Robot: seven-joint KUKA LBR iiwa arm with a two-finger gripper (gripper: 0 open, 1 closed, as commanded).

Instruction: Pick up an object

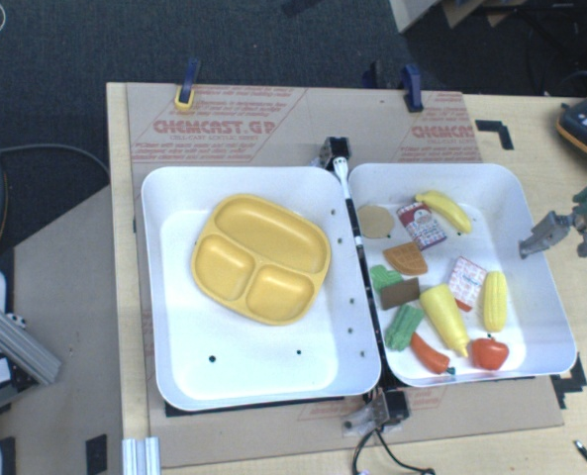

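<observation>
The right bin point(531, 206) holds several toy foods: a banana point(443, 210), a red-and-white packet point(423, 226), a tan disc point(376, 222), an orange slice point(406, 258), a yellow bottle point(443, 317), a corn cob point(494, 300), a pink-checked packet point(466, 282), a green pickle point(404, 326), a carrot point(430, 353) and a tomato point(488, 352). My gripper point(560, 244) hangs at the bin's right rim, fingers apart and nothing between them. It is to the right of all the foods and touches none.
The left bin point(174, 305) carries a yellow divided plate point(261, 258). A black divider strip point(357, 265) runs between the bins. Clamps point(185, 95) hold the cardboard base at the back edge. A brown block point(400, 292) and a green block point(384, 276) lie near the divider.
</observation>
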